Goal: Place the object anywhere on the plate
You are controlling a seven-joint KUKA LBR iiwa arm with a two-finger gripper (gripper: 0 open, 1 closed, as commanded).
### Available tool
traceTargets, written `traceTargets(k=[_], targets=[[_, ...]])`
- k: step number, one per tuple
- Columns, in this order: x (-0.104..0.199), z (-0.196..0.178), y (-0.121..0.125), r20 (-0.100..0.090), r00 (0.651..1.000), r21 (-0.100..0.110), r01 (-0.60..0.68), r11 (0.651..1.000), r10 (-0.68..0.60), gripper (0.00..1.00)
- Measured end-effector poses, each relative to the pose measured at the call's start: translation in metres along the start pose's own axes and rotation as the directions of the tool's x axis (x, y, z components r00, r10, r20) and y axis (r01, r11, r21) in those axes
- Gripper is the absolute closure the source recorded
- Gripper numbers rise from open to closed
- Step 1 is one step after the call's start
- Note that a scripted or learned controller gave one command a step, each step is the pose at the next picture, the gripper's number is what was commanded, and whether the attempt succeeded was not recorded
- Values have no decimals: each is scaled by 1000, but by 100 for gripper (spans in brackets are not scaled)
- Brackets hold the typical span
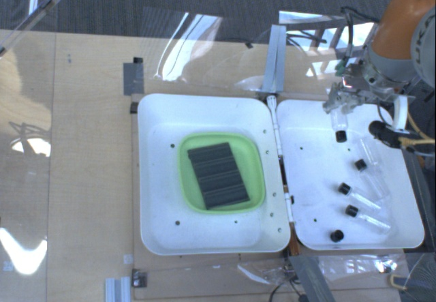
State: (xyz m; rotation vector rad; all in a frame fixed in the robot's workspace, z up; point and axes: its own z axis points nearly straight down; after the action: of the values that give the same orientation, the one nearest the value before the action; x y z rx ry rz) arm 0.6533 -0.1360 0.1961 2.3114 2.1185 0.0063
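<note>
The two bins, left (157, 225) and right (306, 130), are seen as smooth white plastic with a soft, semi-gloss sheen. The plate (253, 174) is rendered in light green plastic, smooth and faintly shiny at its rim. The block (218, 176) lying on it is shown as dark grey, matt and ribbed across its top. The vials (366, 214) in the right bin are made of clear glass or plastic, glossy, with matt black caps. The worktop (75, 178) appears as pale wood, overlaid by a transparent sheet that catches bright reflections. The arm (402, 21) is finished in smooth orange and grey, slightly glossy.
</note>
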Motion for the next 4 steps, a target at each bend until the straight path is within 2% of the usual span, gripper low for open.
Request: traceTargets(k=[1, 2, 3, 4], targets=[[0, 0, 0, 0, 1000, 0, 0, 1000, 0, 0], [-19, -55, -30, 0, 943, -2, -332, 943, 332, 0], [-54, -60, -87, 1, 905, 2, -426, 905, 426, 0], [-34, -71, -108, 0, 872, 3, -490, 872, 490, 0]])
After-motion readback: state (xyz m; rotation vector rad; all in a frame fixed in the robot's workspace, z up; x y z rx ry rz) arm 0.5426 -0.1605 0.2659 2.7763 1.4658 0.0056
